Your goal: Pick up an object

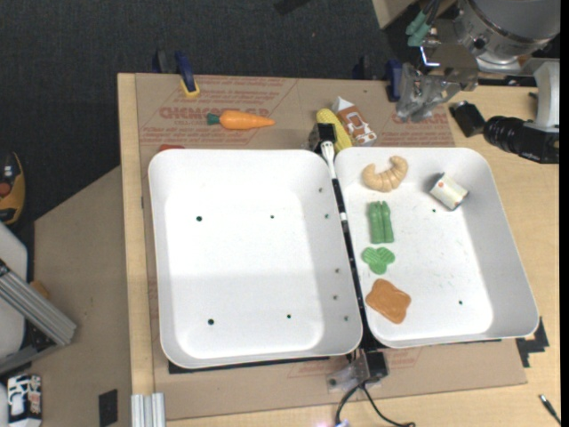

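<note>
Task things sit in the right shallow white bin (498, 265): tan crescent croissant (385, 173) at top left, small white cylinder w/ dark end (448, 191) to its right, green ribbed bar-shaped piece (380, 221) below the croissant, green clover-shaped piece (379, 259) under that, orange-brown toast-like slab (388, 300) nearest the front edge. All lie apart from each other, mostly along the bin's left side. The left shallow white bin (178, 238) touches the right one along a dark seam. Both rest on a brown cardboard sheet w/ red print (267, 100), on the light wood table (542, 203). On the cardboard behind the bins: orange toy carrot w/ green top (242, 120), yellow corn-like piece (331, 123) beside a brown-and-white packet (357, 124). Blue-yellow clamp (187, 75) at the cardboard's back edge. The hand (418, 105) hangs over the cardboard behind the right bin, well apart from the bin's contents, nothing btwn its fingers; can't tell how wide they stand. Dark carpet floor (133, 16) beyond the table; aluminium rail (36, 314) at lower left.
</note>
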You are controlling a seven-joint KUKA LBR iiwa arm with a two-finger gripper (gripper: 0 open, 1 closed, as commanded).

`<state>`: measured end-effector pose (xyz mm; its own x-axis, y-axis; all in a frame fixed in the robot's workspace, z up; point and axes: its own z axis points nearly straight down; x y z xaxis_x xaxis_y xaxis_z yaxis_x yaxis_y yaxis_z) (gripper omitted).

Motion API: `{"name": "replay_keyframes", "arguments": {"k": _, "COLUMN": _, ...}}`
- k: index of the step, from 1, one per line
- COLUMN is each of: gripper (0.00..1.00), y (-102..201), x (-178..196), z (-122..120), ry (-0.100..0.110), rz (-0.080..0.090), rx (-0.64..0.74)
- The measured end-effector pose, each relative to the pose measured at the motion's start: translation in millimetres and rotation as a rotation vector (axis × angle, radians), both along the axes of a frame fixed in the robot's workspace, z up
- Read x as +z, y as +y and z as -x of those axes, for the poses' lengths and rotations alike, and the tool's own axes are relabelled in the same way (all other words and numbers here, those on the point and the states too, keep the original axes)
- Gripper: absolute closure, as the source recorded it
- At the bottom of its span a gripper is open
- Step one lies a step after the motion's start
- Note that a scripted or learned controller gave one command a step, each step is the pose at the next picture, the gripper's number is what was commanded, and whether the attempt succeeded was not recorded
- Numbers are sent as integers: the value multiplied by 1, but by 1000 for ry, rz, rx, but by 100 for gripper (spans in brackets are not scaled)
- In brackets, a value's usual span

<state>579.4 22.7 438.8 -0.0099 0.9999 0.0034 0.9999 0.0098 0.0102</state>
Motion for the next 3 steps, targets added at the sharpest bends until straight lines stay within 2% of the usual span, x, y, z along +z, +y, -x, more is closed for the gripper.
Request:
{"name": "replay_keyframes", "arguments": {"k": 1, "gripper": 100, "y": 62, "x": 54, "z": 26, "ry": 1, "rz": 0, "rx": -1}}
{"name": "replay_keyframes", "arguments": {"k": 2, "gripper": 100, "y": 109, "x": 95, "z": 76, "ry": 3, "rz": 0, "rx": -2}}
{"name": "replay_keyframes", "arguments": {"k": 3, "gripper": 100, "y": 169, "x": 97, "z": 102, "ry": 7, "rz": 1, "rx": -2}}
